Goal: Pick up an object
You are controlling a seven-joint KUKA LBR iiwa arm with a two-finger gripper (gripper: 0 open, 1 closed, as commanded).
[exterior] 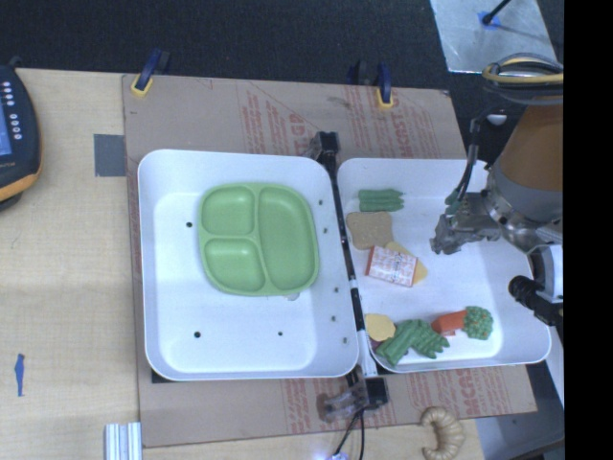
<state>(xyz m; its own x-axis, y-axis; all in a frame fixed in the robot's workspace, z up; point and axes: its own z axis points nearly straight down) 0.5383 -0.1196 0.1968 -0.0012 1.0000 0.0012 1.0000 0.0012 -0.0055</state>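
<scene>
The right bin [498, 185] holds several toy foods. Green beans [380, 199] lie at its far left, with a brown bread slice [371, 229] just below them. A red-and-white packet [391, 265] rests on a yellow wedge. Along the near side sit a yellow piece [379, 327], a green pea pod [413, 339] and a carrot with a broccoli floret [469, 322]. My gripper [455, 235] hangs over the right half of this bin, to the right of the packet, with nothing seen between its fingers.
The left bin [168, 338] holds a green divided plate [259, 239]. A handheld pendant [14, 142] lies at the far left of the bench. Clamps [383, 92] hold the cardboard sheet. A tan curled object [442, 430] lies in front of the bins.
</scene>
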